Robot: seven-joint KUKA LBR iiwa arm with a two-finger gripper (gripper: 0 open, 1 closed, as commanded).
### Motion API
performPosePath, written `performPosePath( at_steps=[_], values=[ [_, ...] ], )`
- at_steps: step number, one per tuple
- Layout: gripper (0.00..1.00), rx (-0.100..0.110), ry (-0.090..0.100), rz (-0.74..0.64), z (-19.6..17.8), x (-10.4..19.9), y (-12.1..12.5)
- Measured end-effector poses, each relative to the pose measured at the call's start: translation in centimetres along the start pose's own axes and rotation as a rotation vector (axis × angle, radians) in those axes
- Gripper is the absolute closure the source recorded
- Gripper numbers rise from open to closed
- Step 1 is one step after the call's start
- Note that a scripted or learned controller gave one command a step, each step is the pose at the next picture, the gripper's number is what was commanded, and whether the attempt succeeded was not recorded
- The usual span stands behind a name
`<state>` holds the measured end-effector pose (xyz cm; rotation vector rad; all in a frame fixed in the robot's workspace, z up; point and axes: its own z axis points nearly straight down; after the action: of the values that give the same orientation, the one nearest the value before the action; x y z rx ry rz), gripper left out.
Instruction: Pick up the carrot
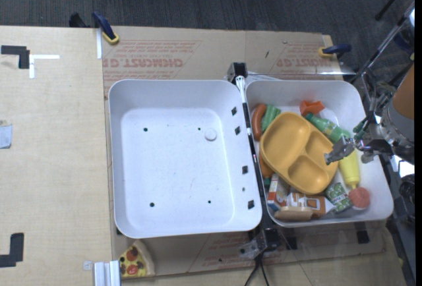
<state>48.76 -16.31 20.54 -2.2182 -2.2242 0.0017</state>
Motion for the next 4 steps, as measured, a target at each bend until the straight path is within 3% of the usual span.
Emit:
performPosePath(
  at_steps=[1, 2, 3, 4],
  values=[
    [0.0, 0.001, 0.0, 0.0, 7.2, 0.6, 7.2],
    [0.0, -0.005, -0.001, 0.083, 11.2, 2.6, 11.6],
    [0.0, 0.023, 0.008, 0.401, 11.5, 0.5, 14.9],
    [0.0, 0.012, -0.027, 0.517, 11.5, 3.1, 16.4]
  ],
)
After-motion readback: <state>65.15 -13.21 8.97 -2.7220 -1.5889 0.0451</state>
